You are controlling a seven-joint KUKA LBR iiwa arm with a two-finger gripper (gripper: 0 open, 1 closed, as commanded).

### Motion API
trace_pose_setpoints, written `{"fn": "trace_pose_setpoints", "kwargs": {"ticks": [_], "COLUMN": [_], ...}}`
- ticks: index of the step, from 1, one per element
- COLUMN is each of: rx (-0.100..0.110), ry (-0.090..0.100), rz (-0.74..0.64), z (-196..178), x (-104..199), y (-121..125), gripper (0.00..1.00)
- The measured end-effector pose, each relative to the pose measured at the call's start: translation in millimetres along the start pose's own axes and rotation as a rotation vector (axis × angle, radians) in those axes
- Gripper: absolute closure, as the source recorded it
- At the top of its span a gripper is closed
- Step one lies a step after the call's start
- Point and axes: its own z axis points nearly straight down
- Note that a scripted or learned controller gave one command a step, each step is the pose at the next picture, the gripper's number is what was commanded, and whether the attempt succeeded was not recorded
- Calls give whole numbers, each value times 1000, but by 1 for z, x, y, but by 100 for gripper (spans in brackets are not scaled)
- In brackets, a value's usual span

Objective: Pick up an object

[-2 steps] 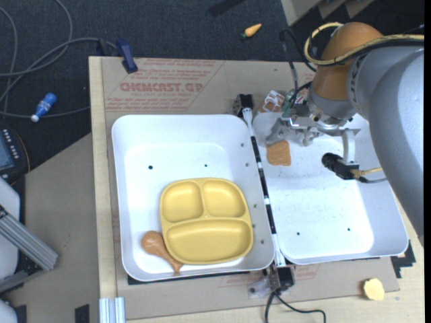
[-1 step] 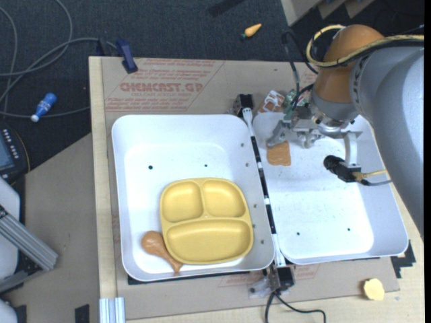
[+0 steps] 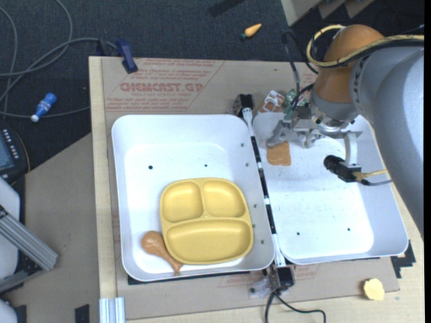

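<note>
My gripper (image 3: 293, 137) hangs over the far left corner of the right bin (image 3: 323, 227), under the orange-banded wrist. A small brown toast-like piece (image 3: 279, 155) lies on the bin floor just in front of the gripper, close to or touching its left tip. In the left bin (image 3: 135, 147) sits a yellow divided plate (image 3: 205, 219), and an orange-brown drumstick toy (image 3: 159, 246) lies against the plate's front left side.
A small white and brown item (image 3: 273, 101) lies on the board behind the right bin. A yellow lump (image 3: 372, 289) rests on the bench at the front right. On the floor are an orange bit (image 3: 252, 29) and a blue bottle (image 3: 46, 105).
</note>
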Motion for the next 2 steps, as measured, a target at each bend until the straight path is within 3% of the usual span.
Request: {"fn": "trace_pose_setpoints", "kwargs": {"ticks": [1,2], "rx": [1,-4], "ry": [0,0], "rz": [1,1], "z": [0,0], "x": [3,-3], "y": [-7,1], "gripper": [0,0]}}
